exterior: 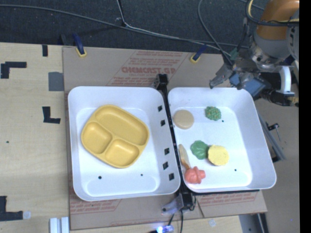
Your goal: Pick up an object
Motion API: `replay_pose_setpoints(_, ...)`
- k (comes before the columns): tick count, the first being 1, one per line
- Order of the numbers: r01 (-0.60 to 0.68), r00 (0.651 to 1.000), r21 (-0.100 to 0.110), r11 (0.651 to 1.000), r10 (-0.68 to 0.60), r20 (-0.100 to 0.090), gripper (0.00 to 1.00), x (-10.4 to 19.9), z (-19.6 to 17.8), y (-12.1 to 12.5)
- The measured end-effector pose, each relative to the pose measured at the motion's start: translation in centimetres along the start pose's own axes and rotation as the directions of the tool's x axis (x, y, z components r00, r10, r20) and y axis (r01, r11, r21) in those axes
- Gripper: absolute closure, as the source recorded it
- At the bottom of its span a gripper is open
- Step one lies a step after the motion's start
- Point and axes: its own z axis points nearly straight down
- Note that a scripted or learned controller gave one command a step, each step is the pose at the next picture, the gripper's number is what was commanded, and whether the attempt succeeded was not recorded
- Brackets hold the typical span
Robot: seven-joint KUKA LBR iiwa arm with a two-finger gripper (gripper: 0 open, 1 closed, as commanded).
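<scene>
The right bin (pixel 252 130) holds several small toy foods. A beige round piece (pixel 183 119) lies near its left wall and a green broccoli-like piece (pixel 212 113) lies to the right of it. Lower down, a green leafy piece (pixel 198 149) touches a yellow round piece (pixel 218 155). A tan stick (pixel 183 155) lies along the left wall, and a red piece (pixel 195 175) sits at its lower end. My gripper (pixel 229 80) hangs open over the bin's far rim, above and to the right of the broccoli-like piece, with nothing between its fingers.
The left bin (pixel 82 178) holds a yellow divided plate (pixel 114 135). A black divider (pixel 166 130) with clips runs between the bins. Cables loop over the dark backdrop, and the arm's orange band (pixel 277 13) is at the top right.
</scene>
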Motion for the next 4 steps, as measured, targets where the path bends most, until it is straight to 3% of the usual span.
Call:
replay_pose_setpoints(1,0.003,1.0,-0.013,1.0,-0.003,0.002,0.0,0.1,-0.9,0.2)
replay_pose_setpoints(4,0.004,1.0,-0.008,1.0,-0.004,0.002,0.0,0.8,15.4,0.8)
